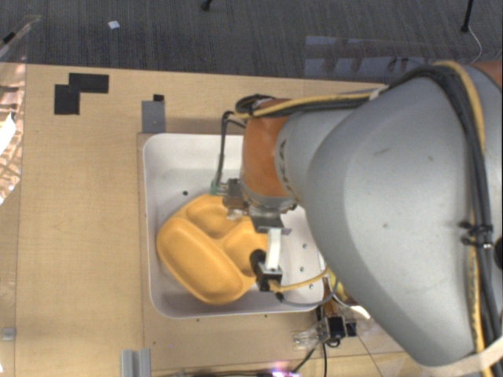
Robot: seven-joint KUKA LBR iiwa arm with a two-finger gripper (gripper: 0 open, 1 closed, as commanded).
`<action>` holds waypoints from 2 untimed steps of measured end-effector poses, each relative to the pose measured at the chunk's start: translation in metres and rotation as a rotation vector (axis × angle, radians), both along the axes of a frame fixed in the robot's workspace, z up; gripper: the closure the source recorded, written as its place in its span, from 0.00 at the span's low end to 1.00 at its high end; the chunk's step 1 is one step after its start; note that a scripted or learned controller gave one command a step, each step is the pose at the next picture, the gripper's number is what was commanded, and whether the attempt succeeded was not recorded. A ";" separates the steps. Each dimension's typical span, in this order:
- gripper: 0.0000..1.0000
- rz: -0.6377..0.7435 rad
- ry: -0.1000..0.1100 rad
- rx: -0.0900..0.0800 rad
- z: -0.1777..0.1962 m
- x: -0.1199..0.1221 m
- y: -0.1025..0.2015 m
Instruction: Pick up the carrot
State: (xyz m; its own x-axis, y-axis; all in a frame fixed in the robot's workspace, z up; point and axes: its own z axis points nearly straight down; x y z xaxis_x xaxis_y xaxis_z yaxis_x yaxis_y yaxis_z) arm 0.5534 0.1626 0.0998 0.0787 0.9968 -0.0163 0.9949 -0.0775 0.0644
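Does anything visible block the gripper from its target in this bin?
A large lumpy yellow object lies in the white bin beside the gripper. Where the carrot is cannot be told; the arm covers the bin's right part.

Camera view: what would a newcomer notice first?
The grey arm fills the right half of the view, its orange band over the white bin. In that bin's lower left lies a big yellow lumpy object, close against the arm's wrist. A black L-shaped mark sits on the bench at upper left.
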 end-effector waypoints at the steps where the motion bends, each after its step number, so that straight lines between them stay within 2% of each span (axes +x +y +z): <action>1: 1.00 -0.189 0.017 -0.012 0.001 -0.006 0.010; 2: 1.00 -0.572 0.008 0.038 0.000 -0.013 -0.003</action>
